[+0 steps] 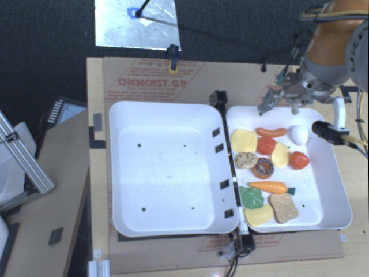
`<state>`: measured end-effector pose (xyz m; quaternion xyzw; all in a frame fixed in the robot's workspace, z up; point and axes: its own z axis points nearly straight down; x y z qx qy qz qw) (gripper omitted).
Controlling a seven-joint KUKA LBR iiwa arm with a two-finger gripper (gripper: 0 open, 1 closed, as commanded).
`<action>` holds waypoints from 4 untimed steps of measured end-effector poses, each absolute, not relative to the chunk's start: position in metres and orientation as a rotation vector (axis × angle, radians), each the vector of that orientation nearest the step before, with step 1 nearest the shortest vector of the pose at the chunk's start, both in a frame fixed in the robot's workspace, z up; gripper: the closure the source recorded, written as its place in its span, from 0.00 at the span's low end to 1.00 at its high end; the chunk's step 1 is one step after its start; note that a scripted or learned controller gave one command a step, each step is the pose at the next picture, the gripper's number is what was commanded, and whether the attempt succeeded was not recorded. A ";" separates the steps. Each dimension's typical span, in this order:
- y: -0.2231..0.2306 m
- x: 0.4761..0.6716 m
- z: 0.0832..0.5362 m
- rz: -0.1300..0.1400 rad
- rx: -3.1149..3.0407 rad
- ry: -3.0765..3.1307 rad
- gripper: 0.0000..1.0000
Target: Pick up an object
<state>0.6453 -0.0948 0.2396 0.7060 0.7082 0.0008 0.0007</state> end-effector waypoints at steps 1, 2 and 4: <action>-0.094 0.646 0.251 0.007 2.213 2.225 1.00; -0.035 0.671 0.312 0.013 2.206 2.229 1.00; 0.140 0.663 0.400 0.014 2.206 2.232 1.00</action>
